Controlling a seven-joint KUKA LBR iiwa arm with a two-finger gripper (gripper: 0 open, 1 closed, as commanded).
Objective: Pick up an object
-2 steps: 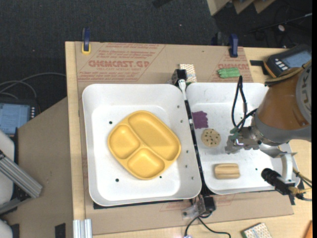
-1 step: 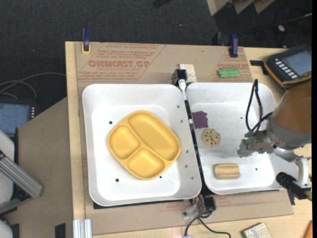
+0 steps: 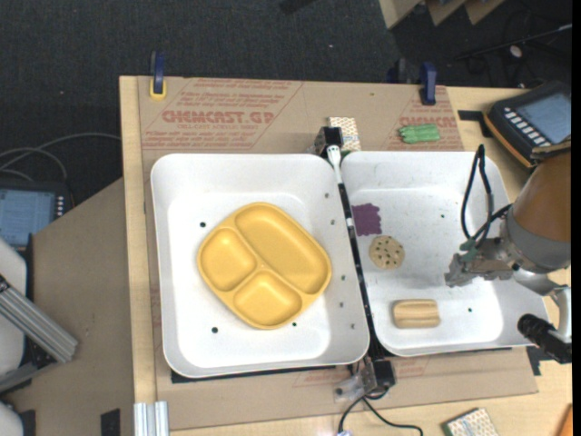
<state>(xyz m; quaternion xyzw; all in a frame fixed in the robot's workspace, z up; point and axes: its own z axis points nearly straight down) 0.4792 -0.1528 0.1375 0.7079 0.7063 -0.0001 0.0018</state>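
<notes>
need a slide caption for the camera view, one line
Gripper low in the right bin beside cookie and bread roll; yellow divided plate in the left bin.

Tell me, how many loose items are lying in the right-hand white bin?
3: a purple piece near the bin's left wall, a cookie just below it, and a tan bun toward the front. The arm may hide others.

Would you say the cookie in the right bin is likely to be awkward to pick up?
Probably. The cookie lies flat on the bin floor, so fingers have little edge to catch. It looks thin and round, likely light, and may slide rather than lift. It could crumble if squeezed.
</notes>
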